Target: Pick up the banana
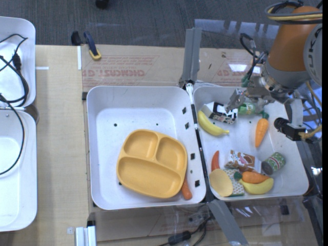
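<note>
Bench (56, 137): a big tan top with two white bins side by side.
Left bin (102, 152): it holds a yellow plate (152, 163) with three parts. A small orange carrot (186, 191) lies just beside the plate, near the bin's front corner.
Right bin (300, 181): this one is full of toy food, and the arm works over its back end.
Arm (292, 40): grey and orange, it reaches in from the right and hangs over the back of the right bin.
Gripper (245, 97): it sits low at the back of the right bin. I cannot tell if it is open or closed, and I see nothing held in it.
Banana (211, 124): it lies flat in the right bin, close to the wall shared with the left bin. It is near the gripper but not touching it.
Second banana (258, 186): another yellow one lies at the front of the bin, under an orange toy.
Black and white box (224, 114): it sits just beside the banana's top end.
Big carrot (261, 130): it lies to the right of the banana, with bare white floor between them.
What could go wrong: I think the gripper could grab the box, because it is so close. It could also bump the wall, or push the banana away.
Room to move: the open floor is on the banana's right side. The wall side is tight.
</note>
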